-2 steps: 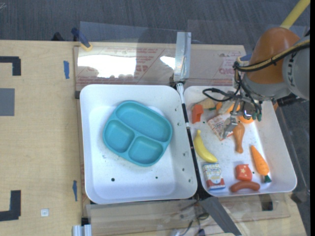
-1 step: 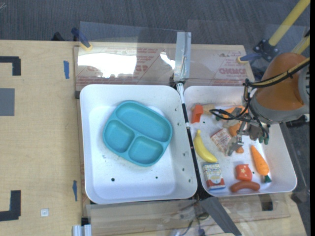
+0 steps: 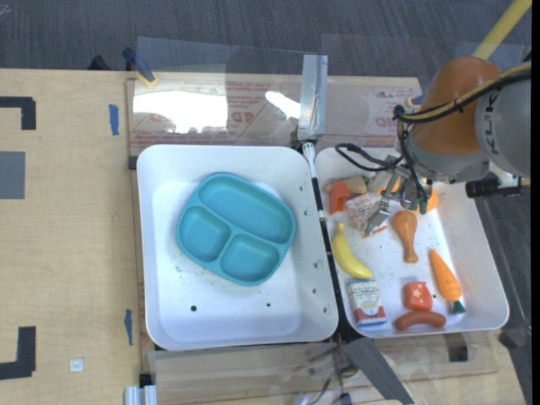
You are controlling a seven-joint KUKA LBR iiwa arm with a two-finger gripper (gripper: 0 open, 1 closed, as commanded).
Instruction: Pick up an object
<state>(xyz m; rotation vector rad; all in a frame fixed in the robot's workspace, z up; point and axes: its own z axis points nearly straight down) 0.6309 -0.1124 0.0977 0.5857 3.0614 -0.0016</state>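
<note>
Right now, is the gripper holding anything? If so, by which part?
Cannot be told. The gripper is low in the right bin, over the crumpled packet and beside the drumstick, but cables and the wrist hide any grasp.

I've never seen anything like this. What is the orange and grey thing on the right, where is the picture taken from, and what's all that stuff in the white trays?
This is a single photo from a camera fixed above a bench, looking down at a slant. The orange and grey thing is a robot arm reaching in from the right. Its gripper, a two-finger pincer, hangs low over the right bin; I cannot tell whether it grips anything. That bin holds toy food: a banana, a drumstick, a carrot, a sausage, a red piece, a small carton and a crinkly packet. The left bin holds a blue divided plate. The arm's job is to pick one object up.
</note>
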